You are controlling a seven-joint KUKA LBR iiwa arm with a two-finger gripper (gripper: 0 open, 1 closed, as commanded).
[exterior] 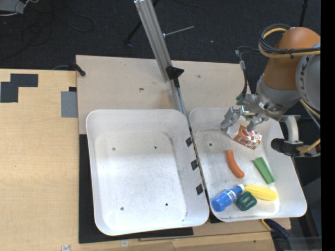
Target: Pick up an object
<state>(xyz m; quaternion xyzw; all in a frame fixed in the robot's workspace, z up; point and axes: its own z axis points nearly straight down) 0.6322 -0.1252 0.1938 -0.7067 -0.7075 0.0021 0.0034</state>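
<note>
On the bench [131, 82], the left bin [99, 135] has a bare, speckled white floor. The right bin [209, 140] holds an orange sausage-shaped piece [235, 163], a blue bottle [227, 198], a dark green piece [246, 201], a yellow corn cob [261, 193] and a green stick [263, 170]. At its far end lies a small orange-and-white packet [247, 137], crumpled and patterned. The hand [242, 120] hangs just over that packet with its fingers spread apart, nothing between them.
</note>
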